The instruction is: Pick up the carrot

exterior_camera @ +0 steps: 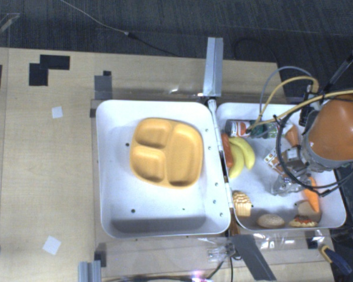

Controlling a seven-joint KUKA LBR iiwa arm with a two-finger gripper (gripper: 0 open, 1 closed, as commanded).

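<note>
The carrot (312, 199) is a small orange piece lying near the front right of the right bin (259, 200), partly covered by the arm's cables. My gripper (283, 185) hangs below the orange wrist band (338, 129), low over the bin floor, just left of the carrot. From here I see nothing held in the gripper.
The right bin also holds two bananas (240, 154), a can (240, 127), a red sausage (226, 150), a waffle piece (242, 202), a potato (271, 220), a small hot dog (303, 221) and another orange piece (292, 136). A yellow divided plate (166, 151) sits in the left bin (115, 175).
</note>
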